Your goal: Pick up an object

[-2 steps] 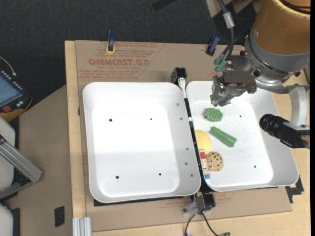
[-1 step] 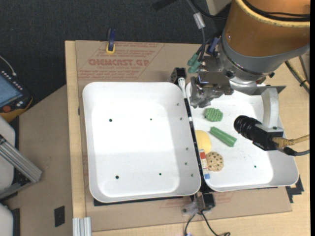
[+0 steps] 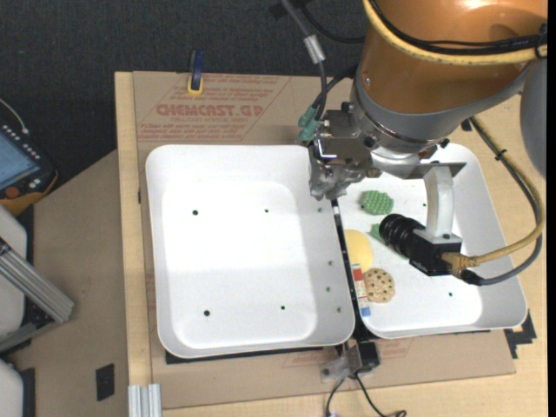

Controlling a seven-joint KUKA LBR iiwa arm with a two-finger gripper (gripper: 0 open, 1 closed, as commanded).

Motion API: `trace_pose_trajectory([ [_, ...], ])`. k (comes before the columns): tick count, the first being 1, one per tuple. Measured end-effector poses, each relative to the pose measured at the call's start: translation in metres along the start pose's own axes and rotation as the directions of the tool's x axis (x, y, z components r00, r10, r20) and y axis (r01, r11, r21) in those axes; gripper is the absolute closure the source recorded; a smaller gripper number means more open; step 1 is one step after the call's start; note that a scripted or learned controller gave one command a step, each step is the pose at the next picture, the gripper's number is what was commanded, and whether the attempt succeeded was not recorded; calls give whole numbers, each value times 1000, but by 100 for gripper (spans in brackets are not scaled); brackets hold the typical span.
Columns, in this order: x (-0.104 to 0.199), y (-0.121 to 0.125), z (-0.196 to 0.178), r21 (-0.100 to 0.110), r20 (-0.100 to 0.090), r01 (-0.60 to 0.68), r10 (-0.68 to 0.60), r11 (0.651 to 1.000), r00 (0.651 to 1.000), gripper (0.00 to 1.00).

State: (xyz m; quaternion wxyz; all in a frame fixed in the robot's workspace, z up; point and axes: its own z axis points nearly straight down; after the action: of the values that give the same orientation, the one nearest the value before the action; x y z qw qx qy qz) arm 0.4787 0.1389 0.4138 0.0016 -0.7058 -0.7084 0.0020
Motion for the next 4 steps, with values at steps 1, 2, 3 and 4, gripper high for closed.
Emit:
trace_pose_trajectory([
  [1, 14, 1, -56, -13, -3, -1, 1, 1000, 1000, 100],
  [2, 6, 0, -126, -14, -4, -2, 2, 1000, 1000, 100],
  [3, 9, 91, -72, -3, 2, -7, 7, 1000, 1000, 100],
  [4, 19, 61, -125, -14, -3, -1, 1, 1000, 1000, 100],
])
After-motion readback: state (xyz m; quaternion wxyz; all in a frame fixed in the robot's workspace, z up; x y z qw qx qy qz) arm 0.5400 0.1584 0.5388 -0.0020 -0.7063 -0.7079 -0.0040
